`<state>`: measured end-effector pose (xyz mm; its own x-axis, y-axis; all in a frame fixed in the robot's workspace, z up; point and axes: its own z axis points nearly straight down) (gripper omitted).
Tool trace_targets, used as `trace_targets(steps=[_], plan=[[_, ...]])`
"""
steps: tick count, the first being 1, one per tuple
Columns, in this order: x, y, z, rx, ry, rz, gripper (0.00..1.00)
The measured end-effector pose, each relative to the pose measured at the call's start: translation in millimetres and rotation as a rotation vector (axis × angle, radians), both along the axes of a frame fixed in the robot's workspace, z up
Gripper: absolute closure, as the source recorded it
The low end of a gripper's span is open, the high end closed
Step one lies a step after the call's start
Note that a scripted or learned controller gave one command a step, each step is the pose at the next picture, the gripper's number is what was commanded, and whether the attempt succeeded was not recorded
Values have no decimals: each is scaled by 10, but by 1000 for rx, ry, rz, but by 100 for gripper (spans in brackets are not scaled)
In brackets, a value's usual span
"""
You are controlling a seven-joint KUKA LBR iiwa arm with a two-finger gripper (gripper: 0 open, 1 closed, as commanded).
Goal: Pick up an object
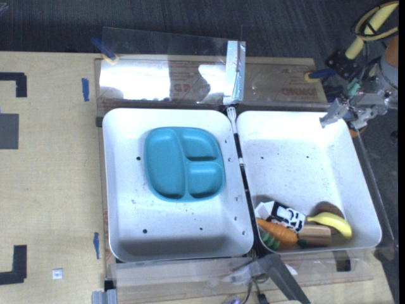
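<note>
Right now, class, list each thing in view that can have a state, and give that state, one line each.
Blue plastic divided tray: lying flat in the left white bin, right way up.
Yellow toy banana: lying in the right white bin, near corner.
Orange toy carrot: lying beside it.
Pincer: above the right bin's far corner.

Even, bright overhead light washes both white bins pale. Strong glare flares on the clear panel behind them. Shadows stay soft and short. The picture is slightly soft and grainy, and the dark floor lacks detail.
</note>
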<state>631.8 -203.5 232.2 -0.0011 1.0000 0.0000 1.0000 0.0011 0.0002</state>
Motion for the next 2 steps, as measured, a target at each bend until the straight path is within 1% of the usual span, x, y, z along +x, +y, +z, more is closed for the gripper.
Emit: trace_targets(steps=[1, 2], plan=[[363, 597, -52, -1, -4, 100, 0], [313, 528, -1467, 5, 17, 552, 0]])
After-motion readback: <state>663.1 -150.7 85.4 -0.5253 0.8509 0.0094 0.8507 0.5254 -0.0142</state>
